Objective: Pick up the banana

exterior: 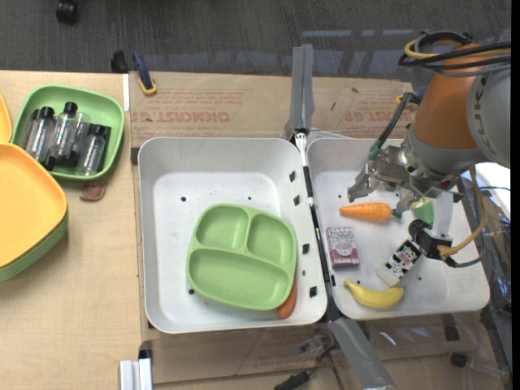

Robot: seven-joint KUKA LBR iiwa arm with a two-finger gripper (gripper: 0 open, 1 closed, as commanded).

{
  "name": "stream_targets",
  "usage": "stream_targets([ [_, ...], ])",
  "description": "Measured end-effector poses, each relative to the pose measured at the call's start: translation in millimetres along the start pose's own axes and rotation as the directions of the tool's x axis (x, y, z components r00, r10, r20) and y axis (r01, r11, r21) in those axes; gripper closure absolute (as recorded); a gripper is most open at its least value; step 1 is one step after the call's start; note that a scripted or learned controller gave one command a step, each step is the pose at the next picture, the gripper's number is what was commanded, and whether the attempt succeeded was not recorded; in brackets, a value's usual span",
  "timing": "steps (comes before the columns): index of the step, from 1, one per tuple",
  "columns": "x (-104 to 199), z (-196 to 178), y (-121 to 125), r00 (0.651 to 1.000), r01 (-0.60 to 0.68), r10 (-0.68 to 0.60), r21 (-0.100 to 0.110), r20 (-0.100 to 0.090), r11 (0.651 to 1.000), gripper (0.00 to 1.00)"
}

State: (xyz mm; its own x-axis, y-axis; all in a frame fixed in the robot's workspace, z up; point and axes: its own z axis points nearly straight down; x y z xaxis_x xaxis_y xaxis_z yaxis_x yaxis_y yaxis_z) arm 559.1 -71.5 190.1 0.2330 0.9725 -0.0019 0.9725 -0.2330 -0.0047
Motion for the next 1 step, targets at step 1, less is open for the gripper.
stream_targets([
  [1,26.4,-0.8,20.9,0.962,0.272,-0.272,-0.004,0.001,0.962,0.0],
])
